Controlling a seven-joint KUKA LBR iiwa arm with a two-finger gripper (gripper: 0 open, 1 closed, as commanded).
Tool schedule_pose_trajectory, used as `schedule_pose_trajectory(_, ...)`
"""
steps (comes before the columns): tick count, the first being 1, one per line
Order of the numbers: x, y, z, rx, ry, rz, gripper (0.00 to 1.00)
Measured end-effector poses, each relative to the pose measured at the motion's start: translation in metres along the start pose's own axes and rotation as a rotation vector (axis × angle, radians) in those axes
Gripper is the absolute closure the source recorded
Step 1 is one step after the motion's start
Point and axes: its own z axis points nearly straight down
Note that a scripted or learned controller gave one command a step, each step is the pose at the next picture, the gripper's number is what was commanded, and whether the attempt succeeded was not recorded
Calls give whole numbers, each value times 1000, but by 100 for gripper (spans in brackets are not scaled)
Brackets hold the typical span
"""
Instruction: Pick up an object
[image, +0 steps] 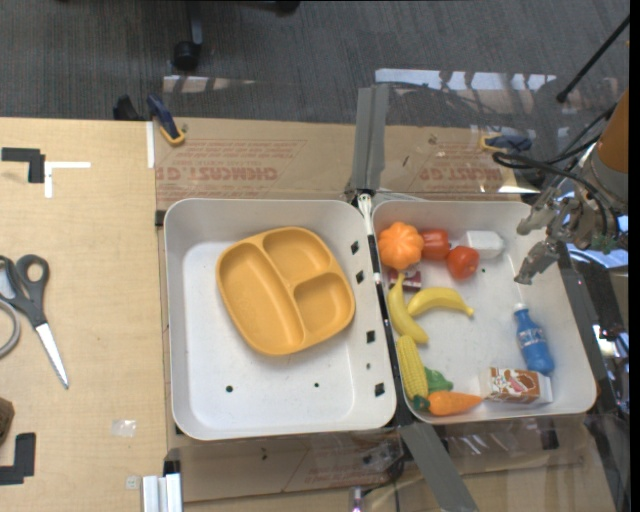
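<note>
Toys crowd the right white bin (572, 395): an orange plastic pumpkin (400, 244), two yellow bananas (440, 300), and a small blue plastic bottle (535, 341) lying near the right wall with bare floor around it. The two-finger gripper (540, 240) hangs spread and unloaded above the bin's right rim. The left white bin (200, 400) holds an orange divided plate (285, 290). Scissors (38, 310) lie on the wooden bench (80, 400).

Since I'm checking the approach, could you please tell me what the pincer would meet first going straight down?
Probably bare floor of the right bin, just above the blue bottle. The pincer hangs near it, though depth is unclear.
</note>
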Motion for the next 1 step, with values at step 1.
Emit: schedule_pose_trajectory(1,37,-12,100,0,2,-69,0)
